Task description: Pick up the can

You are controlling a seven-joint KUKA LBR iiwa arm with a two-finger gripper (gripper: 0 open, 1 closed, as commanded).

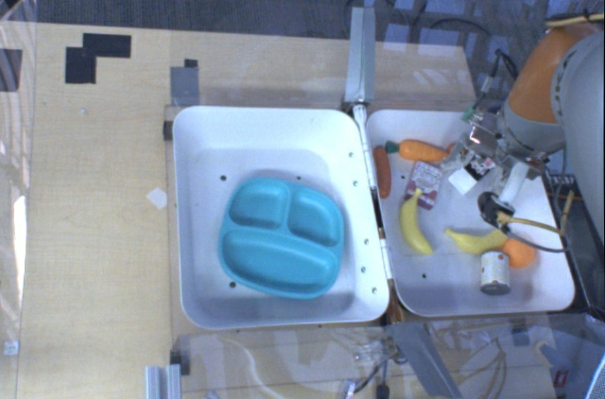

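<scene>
The gripper (470,163) hangs low over the upper middle of the right bin (558,293), at the end of the grey arm (567,95) with its orange band. From this slanted view it cannot be told whether the gripper is released or clenched, and nothing can be made out in its grasp.

The can (494,272) is not picked up. It stands near the front of the right bin, well apart from the gripper, with its pale lid facing up. A small orange fruit (519,252) touches it on its right, and one banana (477,240) lies just behind it. By the look of things the task is at its start or in the approach: the arm would need to travel toward the front of the bin, come down over the can and close on it, and the fruit pressed against it leaves little room on that side.

Counted outward from the gripper, the right bin holds one carrot (423,150), one small dark packet (423,184), one red sausage-shaped piece (382,171), two bananas, the second (414,224) lying left of centre, one orange fruit and one can. The left bin (203,142) holds one blue divided plate (282,235) with three compartments. There are two bins in all on the wooden bench (95,199).
</scene>
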